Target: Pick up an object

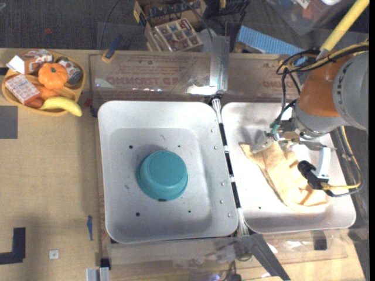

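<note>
Cloth (281,171) lies flat in right bin (345,215) | gripper (280,132) at its upper edge, grip state cannot tell | risk: thin fabric slips free, or pinch catches bin floor.

A yellow dish (17,95) at the worktop's (47,186) far left corner holds a small pumpkin (53,75), a banana (62,105) and little cartons (21,88), while boxes (170,22) and clutter lie beyond the far edge.
</note>
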Controlling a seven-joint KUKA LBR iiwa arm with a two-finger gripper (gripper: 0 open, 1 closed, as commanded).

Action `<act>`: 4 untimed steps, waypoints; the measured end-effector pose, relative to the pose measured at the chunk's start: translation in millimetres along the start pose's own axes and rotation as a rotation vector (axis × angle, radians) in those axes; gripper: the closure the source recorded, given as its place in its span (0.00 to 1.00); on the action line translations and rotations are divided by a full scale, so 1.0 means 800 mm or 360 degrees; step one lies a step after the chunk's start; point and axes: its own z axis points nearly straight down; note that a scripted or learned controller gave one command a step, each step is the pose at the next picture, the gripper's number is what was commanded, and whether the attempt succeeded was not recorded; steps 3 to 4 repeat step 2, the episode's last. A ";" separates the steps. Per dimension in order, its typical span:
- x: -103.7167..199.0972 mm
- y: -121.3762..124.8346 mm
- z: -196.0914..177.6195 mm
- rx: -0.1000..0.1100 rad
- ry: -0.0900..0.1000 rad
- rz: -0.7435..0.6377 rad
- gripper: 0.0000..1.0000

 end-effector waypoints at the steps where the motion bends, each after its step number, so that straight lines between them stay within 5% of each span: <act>1: 0.000 0.002 -0.011 -0.0004 0.0002 -0.0001 1.00; 2: 0.113 0.031 -0.117 0.0011 -0.0002 -0.0528 1.00; 4: 0.113 0.031 -0.117 0.0011 -0.0002 -0.0528 1.00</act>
